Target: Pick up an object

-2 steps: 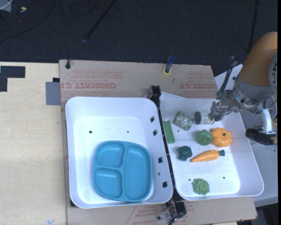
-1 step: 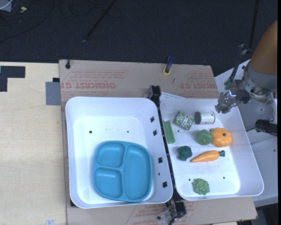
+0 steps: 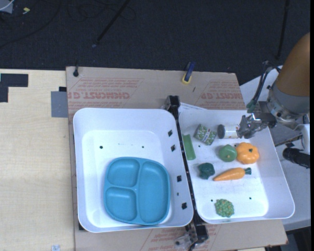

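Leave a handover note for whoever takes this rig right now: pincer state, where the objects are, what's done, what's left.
Pincer: low over the right bin's upper edge, nothing visibly held; finger state unclear.
Right bin: orange pumpkin, green pepper, carrot, dark green piece, patterned can, green stick, bumpy green ball.
Left bin: blue divided plate.
Done: approach only.
Left: grasp and lift one object.

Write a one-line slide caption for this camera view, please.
Arm's gripper hovers over toy foods in right bin; blue plate in left bin.
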Controlling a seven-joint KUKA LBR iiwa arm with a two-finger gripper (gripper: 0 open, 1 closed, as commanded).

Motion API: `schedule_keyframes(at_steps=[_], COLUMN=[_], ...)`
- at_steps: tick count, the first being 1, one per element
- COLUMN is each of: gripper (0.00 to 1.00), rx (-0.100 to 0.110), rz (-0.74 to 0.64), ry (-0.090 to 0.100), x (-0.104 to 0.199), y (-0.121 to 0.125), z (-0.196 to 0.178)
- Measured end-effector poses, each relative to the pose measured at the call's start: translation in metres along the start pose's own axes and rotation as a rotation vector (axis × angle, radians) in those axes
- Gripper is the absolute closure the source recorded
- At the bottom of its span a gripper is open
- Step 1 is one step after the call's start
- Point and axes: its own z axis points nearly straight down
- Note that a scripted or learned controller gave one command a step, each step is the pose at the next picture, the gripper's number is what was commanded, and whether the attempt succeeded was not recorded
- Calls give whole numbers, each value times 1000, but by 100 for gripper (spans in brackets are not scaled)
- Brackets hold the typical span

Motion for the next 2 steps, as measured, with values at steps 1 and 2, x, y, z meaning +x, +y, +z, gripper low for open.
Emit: schedule_keyframes(at_steps=[1,2], gripper=[100,100], rx=[3,2], rz=[7,2], ry=[1,1], x=[26,57], y=[-45,-92], z=[15,14])
